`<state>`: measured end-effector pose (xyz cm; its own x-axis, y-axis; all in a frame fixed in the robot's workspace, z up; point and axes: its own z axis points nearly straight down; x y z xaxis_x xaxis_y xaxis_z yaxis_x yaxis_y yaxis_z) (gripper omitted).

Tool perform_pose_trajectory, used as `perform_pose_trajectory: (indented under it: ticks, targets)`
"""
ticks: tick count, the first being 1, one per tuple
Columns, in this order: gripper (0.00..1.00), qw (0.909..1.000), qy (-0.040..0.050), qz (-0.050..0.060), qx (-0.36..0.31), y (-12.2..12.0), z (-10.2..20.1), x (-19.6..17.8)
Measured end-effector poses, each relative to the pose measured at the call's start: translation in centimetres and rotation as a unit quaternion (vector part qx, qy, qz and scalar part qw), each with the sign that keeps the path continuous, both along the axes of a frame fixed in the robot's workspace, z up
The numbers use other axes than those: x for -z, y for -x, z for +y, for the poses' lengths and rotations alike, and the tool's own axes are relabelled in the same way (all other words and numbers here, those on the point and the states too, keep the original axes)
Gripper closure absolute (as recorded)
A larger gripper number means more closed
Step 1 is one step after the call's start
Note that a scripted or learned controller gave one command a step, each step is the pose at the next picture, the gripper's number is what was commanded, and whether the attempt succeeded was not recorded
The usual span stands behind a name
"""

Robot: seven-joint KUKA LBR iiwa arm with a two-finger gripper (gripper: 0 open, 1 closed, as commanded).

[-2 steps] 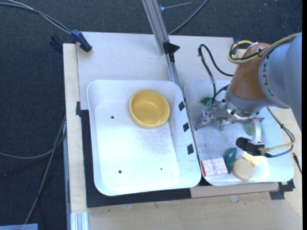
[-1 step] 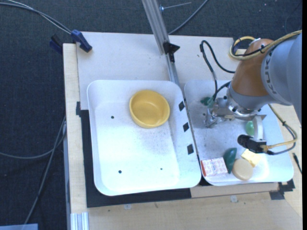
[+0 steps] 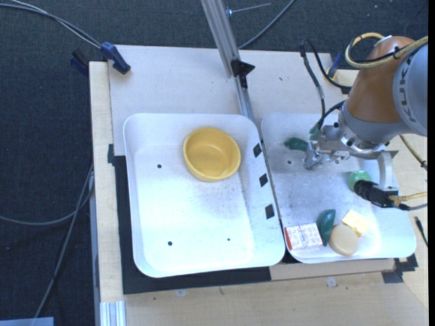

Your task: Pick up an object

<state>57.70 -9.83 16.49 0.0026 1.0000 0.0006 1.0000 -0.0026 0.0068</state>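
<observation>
My gripper (image 3: 311, 161) hangs over the upper part of the right bin (image 3: 299, 202), fingers pointing down near the bin floor. A small dark green object (image 3: 296, 143) lies just up-left of it, apart from the fingers. A bright green object (image 3: 358, 178) sits to its right, partly behind the arm. At the bin's lower end lie a red-and-white packet (image 3: 303, 236), a teal piece (image 3: 326, 218), a pale yellow block (image 3: 355, 221) and a tan round object (image 3: 343, 240). Nothing shows between the fingers.
The left bin (image 3: 156, 209) holds a yellow bowl (image 3: 211, 153) near its top. A metal pole (image 3: 224, 39) slants across the bench above the bins. Cables trail around the arm at the right and over the dark floor at the left.
</observation>
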Motion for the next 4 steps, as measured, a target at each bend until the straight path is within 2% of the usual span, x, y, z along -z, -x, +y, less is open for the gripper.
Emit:
perform_pose_trajectory:
  ticks: [1,3,4]
  targets:
    - [1.00,1.0000,-0.0003,0.000,-0.002,-0.2,0.0,-5.6]
    - [1.00,1.0000,-0.0013,0.002,-0.005,-1.6,11.8,-5.3]
    - [1.00,1.0000,-0.0020,0.003,-0.005,-2.4,17.1,-7.1]
